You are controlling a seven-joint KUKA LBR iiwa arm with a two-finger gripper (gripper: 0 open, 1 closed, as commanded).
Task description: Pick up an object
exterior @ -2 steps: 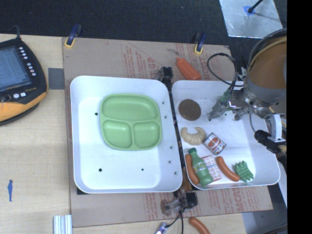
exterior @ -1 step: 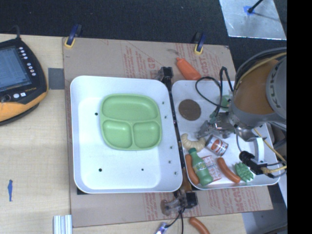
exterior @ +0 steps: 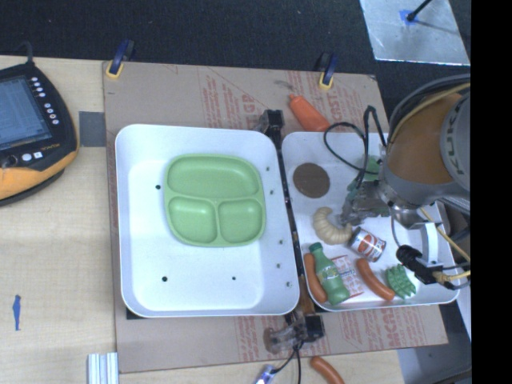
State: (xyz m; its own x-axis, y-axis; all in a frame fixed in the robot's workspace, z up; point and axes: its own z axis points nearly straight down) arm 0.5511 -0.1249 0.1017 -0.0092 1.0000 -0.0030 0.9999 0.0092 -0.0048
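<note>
Starting at the far left: a teach pendant with an orange rim, resting on the bench. Next, the left bin, holding a green three-compartment plate near its middle. Above the bins, an orange carrot-like toy lies on the cardboard sheet, outside either bin. Right bin, contents: a brown disc near the back; a pale curved piece, perhaps a croissant; a green bottle lying beside an orange sausage-like toy; a small red-and-white can; a sausage; a green ridged toy at the front right. Gripper: low over the right bin, just beside the pale curved piece and the can; whether it is released or clenched cannot be told.
</note>
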